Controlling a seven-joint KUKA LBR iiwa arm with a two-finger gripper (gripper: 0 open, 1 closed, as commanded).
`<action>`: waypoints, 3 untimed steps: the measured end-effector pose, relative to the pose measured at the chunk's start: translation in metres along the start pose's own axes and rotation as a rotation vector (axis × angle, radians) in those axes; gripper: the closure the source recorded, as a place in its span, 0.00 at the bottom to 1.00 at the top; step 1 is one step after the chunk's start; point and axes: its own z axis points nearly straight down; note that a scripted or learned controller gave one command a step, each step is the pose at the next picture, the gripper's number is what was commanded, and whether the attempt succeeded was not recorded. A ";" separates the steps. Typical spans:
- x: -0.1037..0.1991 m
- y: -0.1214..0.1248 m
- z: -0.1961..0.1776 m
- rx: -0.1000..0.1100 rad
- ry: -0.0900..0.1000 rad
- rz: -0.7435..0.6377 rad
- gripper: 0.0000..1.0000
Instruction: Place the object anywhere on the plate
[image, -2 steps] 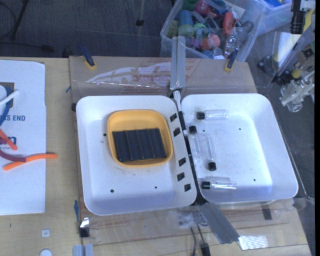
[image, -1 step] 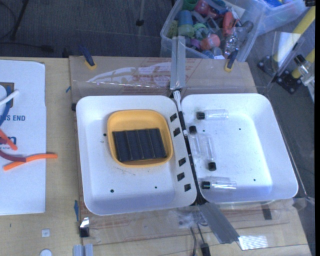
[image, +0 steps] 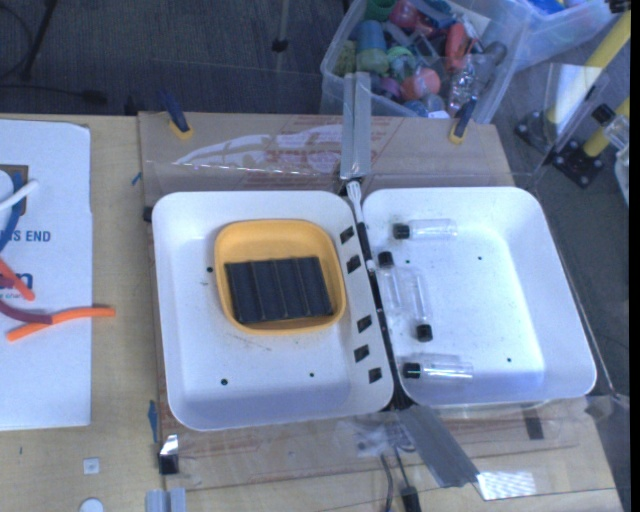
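Pincer width is something we cannot tell from this view, and we can name nothing as held.

On the desk (image: 250, 145) we see two white bins side by side, their inner rims touching. Along that shared edge sits a row of small black tabs (image: 357, 295).

Inside the left bin (image: 185, 330) lies a yellow plate (image: 275, 237), squarish with rounded corners, set a little toward the far side of the bin. A black ridged block (image: 278, 288) lies flat on the plate, covering most of its floor and reaching close to the plate's near rim. The block's ridges run from the far side toward the near side.

Over in the right bin (image: 520, 300) we count four clear vials with black caps, all lying down along the bin's left half. One vial (image: 425, 230) lies crosswise near the far wall. Two more (image: 405, 293) lie lengthwise just beside each other in the middle. A fourth (image: 438, 369) lies crosswise near the near wall.

Left of the bins a white sheet (image: 45, 330) lies on the desk, with an orange-handled tool (image: 62, 318) on it. Beyond the desk stands a clear tub (image: 425, 50) of mixed coloured items.
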 end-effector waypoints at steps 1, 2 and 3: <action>-0.002 0.000 0.024 -0.003 -0.002 -0.324 1.00; -0.013 0.024 0.212 -0.003 -0.004 -0.441 1.00; 0.005 0.002 0.170 -0.001 -0.001 -0.688 1.00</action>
